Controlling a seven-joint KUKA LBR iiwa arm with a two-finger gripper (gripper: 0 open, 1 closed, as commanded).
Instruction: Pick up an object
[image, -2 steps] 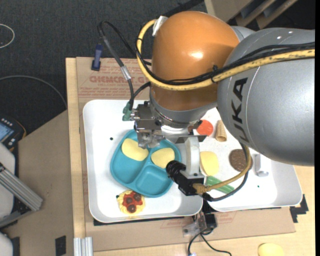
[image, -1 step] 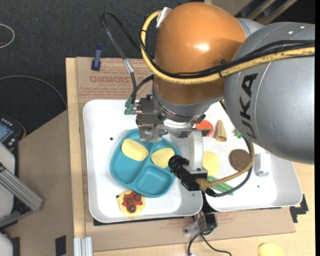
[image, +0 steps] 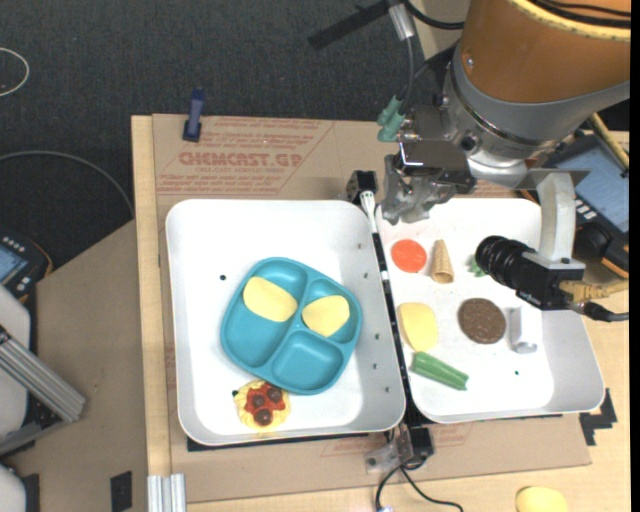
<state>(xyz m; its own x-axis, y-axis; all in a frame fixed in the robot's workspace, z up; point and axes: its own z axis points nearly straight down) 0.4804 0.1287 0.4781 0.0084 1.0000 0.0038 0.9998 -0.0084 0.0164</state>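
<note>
Hand: the hand (image: 408, 205) is hanging over the far left corner of the right bin (image: 570, 395), just above the orange disc (image: 408, 255); whether it is wide or narrow I cannot tell, and nothing is showing in it.
Candidate things: the orange disc is lying nearest, with a waffle cone (image: 442, 261) just beside it on the right; nearer the camera from the disc are sitting a yellow piece (image: 418, 324), a brown cookie (image: 482, 321), a green bean pod (image: 438, 370) and a small grey piece (image: 519, 332).
Why loose: these toys are lying apart on the bin floor, likely so that a grasp is meeting one at a time.
Left bin (image: 190, 300): across the divider from the disc, a blue divided tray (image: 285, 360) is holding two yellow pieces (image: 270, 298) in separate compartments; a small pizza toy (image: 262, 402) is resting just off the tray's near edge.
Writing: the brown board on the table (image: 240, 155) is reading "CHEMCAST GP" in red, with smaller lines too fine to read.
Judgement: the hand is appearing poised to descend; the disc looks flat, so it may be slipping out.
</note>
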